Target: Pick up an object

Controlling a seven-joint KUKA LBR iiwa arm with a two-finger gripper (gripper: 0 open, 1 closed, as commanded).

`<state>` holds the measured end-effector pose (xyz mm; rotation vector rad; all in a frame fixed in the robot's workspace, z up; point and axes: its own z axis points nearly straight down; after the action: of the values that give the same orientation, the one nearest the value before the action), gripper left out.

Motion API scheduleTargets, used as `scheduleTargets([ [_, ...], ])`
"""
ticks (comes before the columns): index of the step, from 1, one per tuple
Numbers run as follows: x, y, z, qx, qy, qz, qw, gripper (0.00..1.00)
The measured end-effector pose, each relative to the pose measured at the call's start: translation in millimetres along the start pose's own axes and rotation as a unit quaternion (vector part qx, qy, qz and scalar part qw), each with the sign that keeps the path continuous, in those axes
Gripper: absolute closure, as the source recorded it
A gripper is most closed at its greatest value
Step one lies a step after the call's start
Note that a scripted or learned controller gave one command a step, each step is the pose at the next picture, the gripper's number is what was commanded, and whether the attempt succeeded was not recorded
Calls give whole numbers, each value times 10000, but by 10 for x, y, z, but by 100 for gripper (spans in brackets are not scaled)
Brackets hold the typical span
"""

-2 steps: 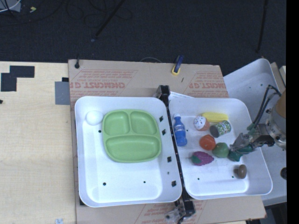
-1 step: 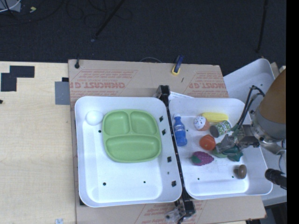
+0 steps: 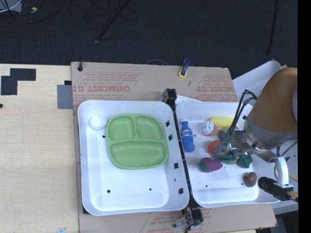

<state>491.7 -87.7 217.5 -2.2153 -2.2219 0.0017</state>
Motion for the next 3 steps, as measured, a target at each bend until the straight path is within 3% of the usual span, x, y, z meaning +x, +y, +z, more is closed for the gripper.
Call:
scheduleTargets([
  [2, 906, 14, -21, -1, 0, -4, 10000, 100],
  [3, 902, 34, -188, -3, -7, 15, 10000, 100],
])
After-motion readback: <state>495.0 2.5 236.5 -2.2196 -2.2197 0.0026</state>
